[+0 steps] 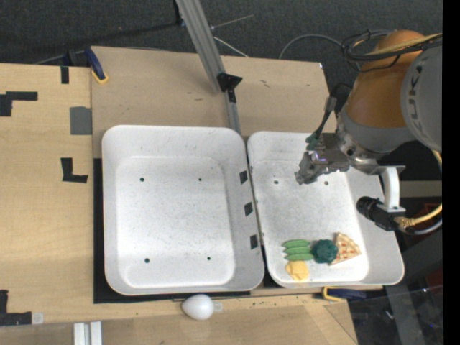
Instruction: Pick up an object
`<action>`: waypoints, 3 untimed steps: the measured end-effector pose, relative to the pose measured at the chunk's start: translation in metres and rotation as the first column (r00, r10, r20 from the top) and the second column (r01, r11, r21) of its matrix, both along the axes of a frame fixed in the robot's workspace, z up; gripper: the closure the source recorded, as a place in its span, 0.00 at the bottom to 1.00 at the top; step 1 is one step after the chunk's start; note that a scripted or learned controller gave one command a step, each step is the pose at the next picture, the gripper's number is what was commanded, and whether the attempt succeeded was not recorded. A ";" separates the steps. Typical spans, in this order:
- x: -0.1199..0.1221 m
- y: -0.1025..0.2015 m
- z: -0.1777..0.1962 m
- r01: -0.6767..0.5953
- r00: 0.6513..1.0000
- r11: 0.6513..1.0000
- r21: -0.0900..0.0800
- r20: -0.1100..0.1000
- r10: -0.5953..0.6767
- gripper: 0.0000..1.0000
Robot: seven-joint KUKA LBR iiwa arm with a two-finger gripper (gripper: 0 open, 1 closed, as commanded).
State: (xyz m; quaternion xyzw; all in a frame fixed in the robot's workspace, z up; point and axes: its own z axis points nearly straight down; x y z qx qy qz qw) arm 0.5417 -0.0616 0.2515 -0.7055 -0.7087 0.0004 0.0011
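A small cluster of toy objects lies in the near part of the right bin [287,157], close to its front rim: a green pea-pod shape [296,249] with a yellow piece [297,269] just in front of it and touching or nearly touching it, a dark green round item [325,251] just to their right, and an orange-and-tan wedge like a pizza slice [347,248] against that green item's right side. None of these is between any fingers; all rest on the bin floor. The gripper [310,169] hangs over the far half of the same bin, well apart from the cluster, its dark tip pointing down toward the speckled white floor; whether its fingers are spread or closed cannot be told from this angle, and nothing shows in them. Above it rises the grey arm with its orange band [384,85], entering from the right, with black cables looping over it. The left bin [115,192] sits beside the right one, their rims meeting at the middle. A white egg-shaped object [198,307] lies on the bench just outside the left bin's front rim. A grey metal bar [205,42] slants down from the top toward the junction of the two bins
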 end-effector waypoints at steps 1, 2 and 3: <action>0.031 0.046 -0.017 -0.001 1.000 1.000 0.000 0.000 0.001 1.00; 0.061 0.083 -0.011 -0.001 1.000 1.000 0.000 0.003 0.001 1.00; 0.083 0.130 -0.022 -0.001 1.000 1.000 0.000 0.002 0.001 1.00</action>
